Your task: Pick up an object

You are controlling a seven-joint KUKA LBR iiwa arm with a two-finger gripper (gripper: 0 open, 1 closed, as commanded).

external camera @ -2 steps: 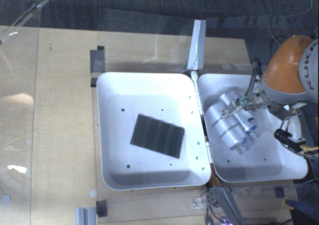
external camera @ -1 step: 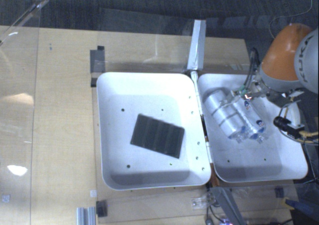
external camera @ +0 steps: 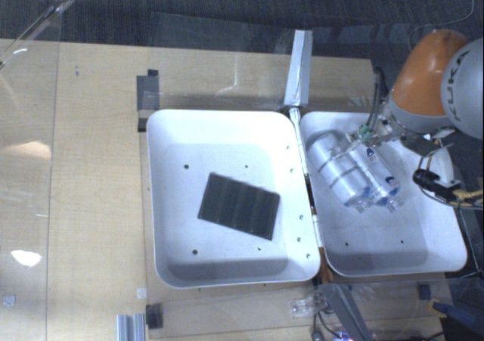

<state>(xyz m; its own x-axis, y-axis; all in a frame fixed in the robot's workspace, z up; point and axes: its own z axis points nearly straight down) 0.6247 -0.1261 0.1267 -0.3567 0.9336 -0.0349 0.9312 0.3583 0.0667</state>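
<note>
Camera view, going left to right: the left bin (external camera: 162, 181) has a dark ribbed rectangular pad (external camera: 239, 206) lying flat and a bit skewed near its middle, nothing touching it. Over in the right bin (external camera: 446, 252), the gripper (external camera: 361, 181) on the grey arm (external camera: 423, 82) hangs low above the floor, well apart from the pad across the divider. Can't tell if it's spread or closed, too blurry.

The only letters to read are dark ones on the grey arm (external camera: 467, 90), at the far right edge behind the gripper. They look like "KU"; the rest is cut off
</note>
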